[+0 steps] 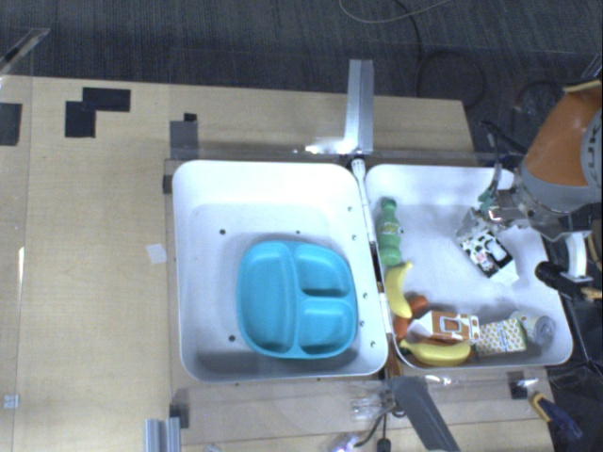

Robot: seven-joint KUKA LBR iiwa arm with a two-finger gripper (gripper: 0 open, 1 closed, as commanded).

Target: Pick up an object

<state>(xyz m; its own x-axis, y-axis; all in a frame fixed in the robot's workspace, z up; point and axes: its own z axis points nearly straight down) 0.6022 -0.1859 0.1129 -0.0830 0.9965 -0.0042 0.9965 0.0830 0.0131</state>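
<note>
My gripper hangs over the upper right part of the right bin, below the arm's orange band. Just under and in front of it lies a small black-and-white patterned object, on or near the bin floor; whether they touch is unclear. Along the bin's left wall lie a green bottle and a yellow banana. At the front edge sit a second banana, an orange item, an orange-and-white box, a speckled yellow pouch and a small grey round thing.
The left bin holds a blue divided plate. A metal post stands behind the divider between the bins. Black cables run over the dark floor at the back. Wooden bench top stretches to the left.
</note>
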